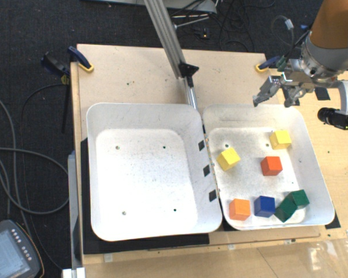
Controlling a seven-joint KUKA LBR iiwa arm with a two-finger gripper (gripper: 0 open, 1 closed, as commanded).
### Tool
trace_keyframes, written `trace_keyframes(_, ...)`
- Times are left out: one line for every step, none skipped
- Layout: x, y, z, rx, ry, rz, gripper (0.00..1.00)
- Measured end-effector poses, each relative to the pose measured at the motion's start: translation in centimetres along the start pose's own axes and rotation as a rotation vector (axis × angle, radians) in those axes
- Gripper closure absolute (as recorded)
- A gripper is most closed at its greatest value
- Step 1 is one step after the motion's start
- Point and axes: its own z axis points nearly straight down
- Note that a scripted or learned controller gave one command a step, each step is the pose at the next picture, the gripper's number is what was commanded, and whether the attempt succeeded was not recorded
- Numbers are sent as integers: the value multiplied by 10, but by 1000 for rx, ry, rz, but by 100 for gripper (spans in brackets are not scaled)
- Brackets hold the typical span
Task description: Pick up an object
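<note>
The right bin (313,155) holds several small blocks: a yellow one (228,158) near its left side, another yellow one (281,139) toward the back, a red-orange one (271,165) in the middle, and an orange (239,209), a blue (265,206) and two green blocks (292,204) along the front edge. My gripper (276,94) hangs above the bin's far rim, behind the blocks, with its fingers spread open and nothing between them.
The left bin (104,155) sits beside the right one on the tan bench. A slanted metal pole (165,30) crosses the back of the bench. Clamps (81,59) grip the bench's far corners. Cables lie on the floor at left.
</note>
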Motion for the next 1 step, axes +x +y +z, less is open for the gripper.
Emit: trace_keyframes(0,1,-3,-5,-1,-1,0)
